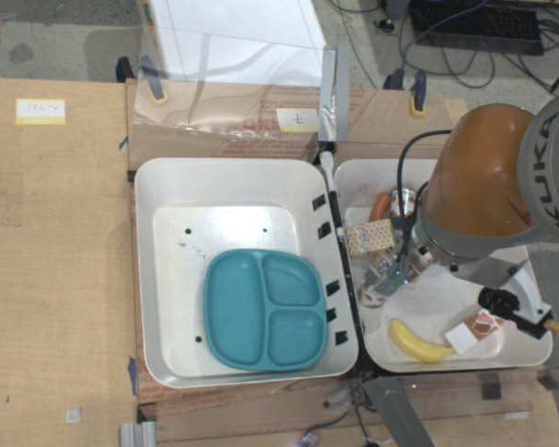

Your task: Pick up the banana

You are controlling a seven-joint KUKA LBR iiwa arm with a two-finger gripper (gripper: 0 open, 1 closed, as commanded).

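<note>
The yellow banana (419,342) lies on the floor of the right bin (447,359), near its front wall, with its curve opening upward. My gripper (384,279) hangs over the right bin's left part, just behind and to the left of the banana, with a small gap between them. The grey and orange arm covers the middle of this bin. Nothing of the banana is inside the gripper.
A beige patterned block (370,238) and an orange stick-shaped item (380,206) sit behind the gripper. A small white and red item (475,331) lies right of the banana. The left bin (158,250) holds a teal divided plate (264,310).
</note>
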